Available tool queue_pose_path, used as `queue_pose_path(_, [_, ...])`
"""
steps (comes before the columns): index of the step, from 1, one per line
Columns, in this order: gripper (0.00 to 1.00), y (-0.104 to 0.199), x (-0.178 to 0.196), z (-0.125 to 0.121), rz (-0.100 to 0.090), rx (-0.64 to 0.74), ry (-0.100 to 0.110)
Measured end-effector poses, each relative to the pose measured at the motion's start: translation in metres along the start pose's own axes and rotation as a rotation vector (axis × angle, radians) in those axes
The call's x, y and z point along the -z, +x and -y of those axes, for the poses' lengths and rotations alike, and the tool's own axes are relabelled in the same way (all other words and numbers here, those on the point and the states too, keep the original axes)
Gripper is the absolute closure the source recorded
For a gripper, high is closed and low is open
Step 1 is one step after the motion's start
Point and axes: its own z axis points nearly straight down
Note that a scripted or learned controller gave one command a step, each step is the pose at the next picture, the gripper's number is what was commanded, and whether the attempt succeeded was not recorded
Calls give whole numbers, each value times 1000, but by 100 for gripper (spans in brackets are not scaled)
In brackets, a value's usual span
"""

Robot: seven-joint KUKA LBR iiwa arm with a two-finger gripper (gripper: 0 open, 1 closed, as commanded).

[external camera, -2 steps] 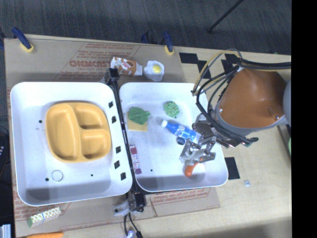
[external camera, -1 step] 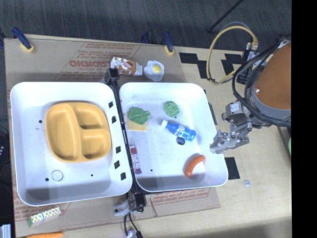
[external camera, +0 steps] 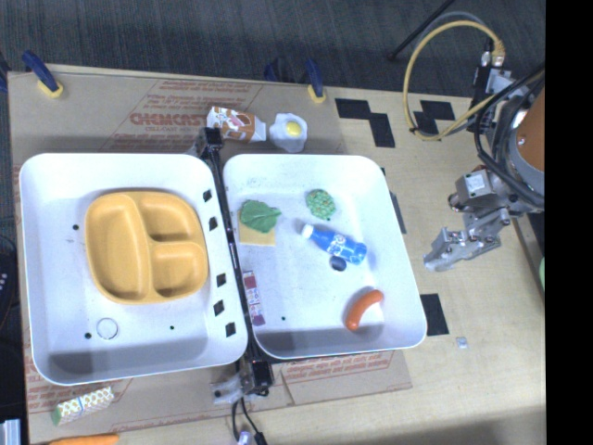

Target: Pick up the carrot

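Carrot (external camera: 363,309): near corner of right bin (external camera: 394,193), untouched. Gripper (external camera: 460,247): outside bin, holding nothing, opening unclear. Next: reach over carrot, descend.

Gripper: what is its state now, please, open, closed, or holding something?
Gripper: over the bench, to the right of the right bin, holding nothing; open or closed cannot be told. The carrot lies in that bin.

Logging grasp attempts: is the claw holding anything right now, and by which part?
Nothing is held. The claw hangs over the bench, outside the right bin; the carrot lies inside it.
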Motion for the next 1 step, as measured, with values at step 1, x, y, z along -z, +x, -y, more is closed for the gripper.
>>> queue_pose_path(1, [100, -1, -134, -1, 2, -1, -5])
